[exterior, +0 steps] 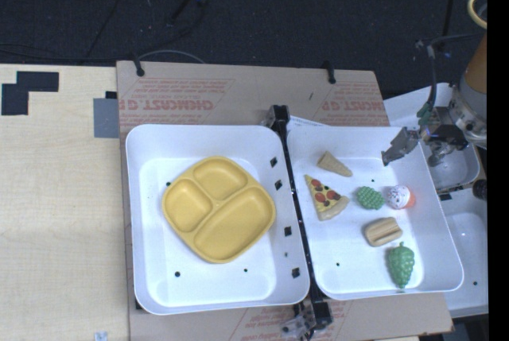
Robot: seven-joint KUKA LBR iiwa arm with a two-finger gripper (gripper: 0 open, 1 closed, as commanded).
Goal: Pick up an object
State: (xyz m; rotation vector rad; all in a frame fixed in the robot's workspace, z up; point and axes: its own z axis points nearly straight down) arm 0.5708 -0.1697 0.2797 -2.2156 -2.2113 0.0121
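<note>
Six toy foods lie in the right bin, none touching the gripper: nearest the camera one large green grape bunch, then one bread roll, one pizza slice, one small green cluster, one white-and-red ball and, farthest, one cheese wedge. The gripper hangs over the bin's far right edge, right of the wedge, and whether it is spread or closed cannot be told. One yellow divided plate sits in the left bin.

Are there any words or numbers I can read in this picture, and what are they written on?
"CHEMCRZT GP" or close to it: red print, upside down and blurred, on the cardboard sheet behind the white bins. I am unsure of the letters.
The same red print repeats at the sheet's right end and front edge, too blurred to read.
</note>
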